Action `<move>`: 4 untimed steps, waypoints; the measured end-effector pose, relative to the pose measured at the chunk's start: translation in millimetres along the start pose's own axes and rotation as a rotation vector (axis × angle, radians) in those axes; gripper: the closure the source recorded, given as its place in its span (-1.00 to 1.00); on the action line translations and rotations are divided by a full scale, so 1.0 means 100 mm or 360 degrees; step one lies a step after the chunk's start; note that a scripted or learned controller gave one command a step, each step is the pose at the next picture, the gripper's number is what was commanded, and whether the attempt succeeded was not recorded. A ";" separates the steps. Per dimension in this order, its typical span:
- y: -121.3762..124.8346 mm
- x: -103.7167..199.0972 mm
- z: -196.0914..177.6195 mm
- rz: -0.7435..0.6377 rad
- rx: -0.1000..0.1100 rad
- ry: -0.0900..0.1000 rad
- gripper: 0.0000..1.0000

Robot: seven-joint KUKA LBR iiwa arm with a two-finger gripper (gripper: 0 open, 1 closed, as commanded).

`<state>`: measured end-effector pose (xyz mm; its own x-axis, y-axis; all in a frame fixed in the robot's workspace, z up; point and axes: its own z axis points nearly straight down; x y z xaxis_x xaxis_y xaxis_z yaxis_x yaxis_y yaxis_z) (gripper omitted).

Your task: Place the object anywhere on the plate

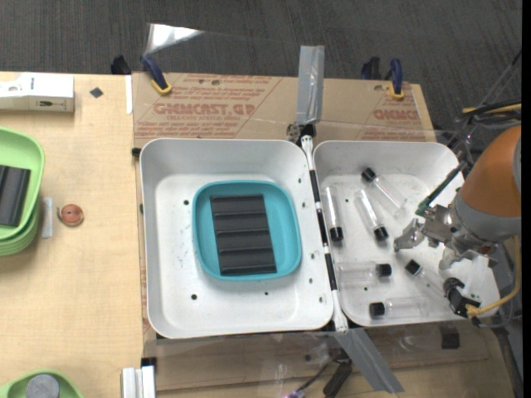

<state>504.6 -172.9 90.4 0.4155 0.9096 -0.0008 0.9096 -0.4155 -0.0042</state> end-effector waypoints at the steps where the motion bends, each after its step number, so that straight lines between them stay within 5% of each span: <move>1: -0.12 -0.40 -0.97 0.0123 -0.0003 -0.0002 -1.00; 2: -0.09 -0.46 -2.57 0.0156 -0.0003 -0.0004 -1.00; 3: -0.08 -0.45 -2.64 0.0151 0.0004 -0.0010 1.00; 4: -0.22 -0.09 -1.03 0.0024 0.0000 -0.0001 1.00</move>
